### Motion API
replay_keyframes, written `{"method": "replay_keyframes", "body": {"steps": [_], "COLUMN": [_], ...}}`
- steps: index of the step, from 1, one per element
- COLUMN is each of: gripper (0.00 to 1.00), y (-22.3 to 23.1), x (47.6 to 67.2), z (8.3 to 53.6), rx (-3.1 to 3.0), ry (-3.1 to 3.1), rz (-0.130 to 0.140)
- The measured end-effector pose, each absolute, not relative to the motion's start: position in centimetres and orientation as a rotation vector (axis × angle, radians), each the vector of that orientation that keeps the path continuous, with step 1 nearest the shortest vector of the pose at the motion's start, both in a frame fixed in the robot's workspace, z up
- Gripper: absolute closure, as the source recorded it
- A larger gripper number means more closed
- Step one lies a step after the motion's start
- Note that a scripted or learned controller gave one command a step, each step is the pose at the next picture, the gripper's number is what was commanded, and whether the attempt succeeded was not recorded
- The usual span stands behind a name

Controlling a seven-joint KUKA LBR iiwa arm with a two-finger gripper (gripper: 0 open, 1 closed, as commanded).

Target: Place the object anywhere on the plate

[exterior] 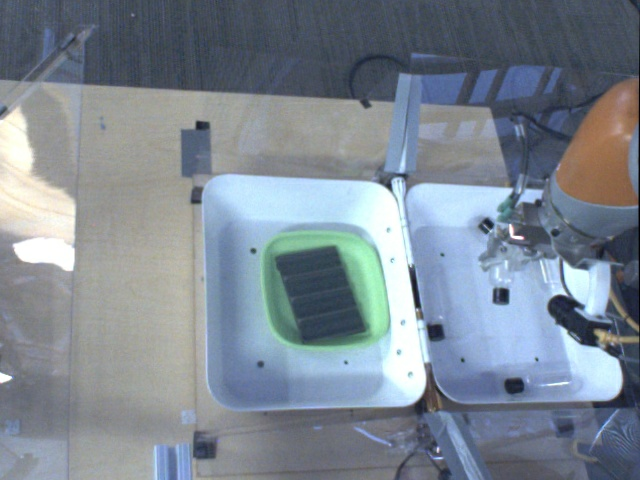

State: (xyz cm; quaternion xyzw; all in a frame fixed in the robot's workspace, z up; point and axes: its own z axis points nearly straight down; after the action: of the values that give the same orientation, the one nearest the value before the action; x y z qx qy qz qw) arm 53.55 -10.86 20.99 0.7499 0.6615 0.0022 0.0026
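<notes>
Orange-banded arm (600, 158) is what you're seeing closest, over the right bin (460, 368). Gripper (502, 268) hangs above that bin's floor; can't tell jaw state or whether it grips anything. Dark ridged object (320, 293) already lies on the green plate (275, 268) in the left bin (230, 298).

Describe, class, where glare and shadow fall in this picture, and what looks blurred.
Camera view: bright glare washes the bench's left side, on a clear sheet; soft shadow pools beneath the green plate in the left bin; the gripper over the right bin is small and soft-edged, its detail unclear.
</notes>
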Motion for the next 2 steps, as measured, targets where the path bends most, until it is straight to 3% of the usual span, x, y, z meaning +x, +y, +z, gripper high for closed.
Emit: {"method": "replay_keyframes", "body": {"steps": [1, 2], "gripper": [1.0, 1.0], "y": [-6.1, 1.0], "x": [51.5, 52.8], "z": [18.5, 18.5], "rx": [2.265, 2.092], "ry": [2.173, 2.339], "rz": [0.005, 0.007]}}
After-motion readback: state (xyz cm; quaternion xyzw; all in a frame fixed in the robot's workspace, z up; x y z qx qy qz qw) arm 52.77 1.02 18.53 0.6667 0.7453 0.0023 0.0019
